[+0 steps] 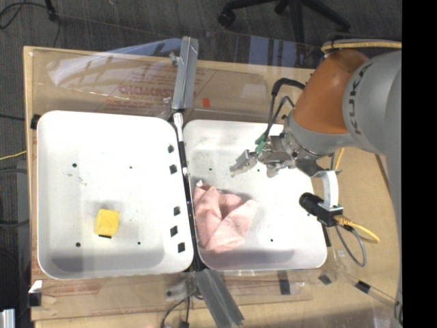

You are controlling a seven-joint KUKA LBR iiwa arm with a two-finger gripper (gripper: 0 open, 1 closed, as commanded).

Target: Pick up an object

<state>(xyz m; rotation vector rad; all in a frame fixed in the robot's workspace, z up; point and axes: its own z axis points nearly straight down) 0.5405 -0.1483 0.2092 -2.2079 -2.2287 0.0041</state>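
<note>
The pincer [254, 161] hangs over the right bin [300, 248], released and grasping nothing, so the pick looks not yet begun. Just below it a pink cloth [222, 217] lies crumpled against that bin's left wall; a yellow block [107, 222] sits near the left bin's [54, 183] bottom edge.

Robotics lab — KUKA arm [355, 94], bench w/ bins [102, 142], office chair base [287, 5].
</note>
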